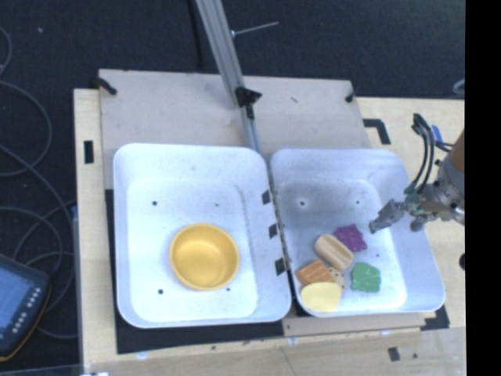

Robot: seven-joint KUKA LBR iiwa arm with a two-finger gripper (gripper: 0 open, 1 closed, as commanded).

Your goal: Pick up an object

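Just below and left of the gripper (pixel 385 218): a purple piece (pixel 351 237), nearest of the cluster in the right bin (pixel 313 171). Farther down-left, a tan bread-like piece (pixel 334 250), long axis slanting from upper left to lower right. Beyond that, an orange piece (pixel 315 272) and a pale yellow one (pixel 322 296); almost straight below, a green piece (pixel 365 277). Finger spread: impossible to tell here; nothing seen held. Probable next need: a short drop down-left. Far left, a yellow bowl (pixel 204 256) in the other bin (pixel 133 171).
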